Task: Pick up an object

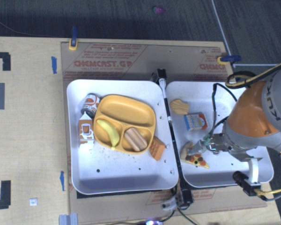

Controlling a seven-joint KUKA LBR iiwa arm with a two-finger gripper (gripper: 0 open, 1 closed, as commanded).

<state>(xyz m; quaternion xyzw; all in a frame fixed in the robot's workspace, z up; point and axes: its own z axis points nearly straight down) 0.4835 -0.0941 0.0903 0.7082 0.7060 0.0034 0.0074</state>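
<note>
Bench seen from above at a slant, bearing two shallow white bins side by side. In the left white bin (84, 172) we see a yellow three-compartment plastic plate (124, 108) set toward the far-left part, holding a yellow banana-shaped piece (109, 131) in one near compartment and a tan sausage-like roll (136, 139) in the next. A small can (90, 105) and a white carton with orange print (85, 130) lie wedged between the plate and the bin's left wall; an orange-brown wedge (157, 149) sits just off the plate's near-right edge. The near part of this bin's floor lies bare. In the right white bin (215, 181) we see a tan bread-like piece (180, 107), a small blue-and-white packet (195, 121) and a toy pizza slice (197, 161) near the front. The grey and orange arm (253, 118) covers the bin's right half, and the gripper (209, 143) hangs just beside the pizza slice; we cannot tell how it is set or whether it has hold of anything.
</note>
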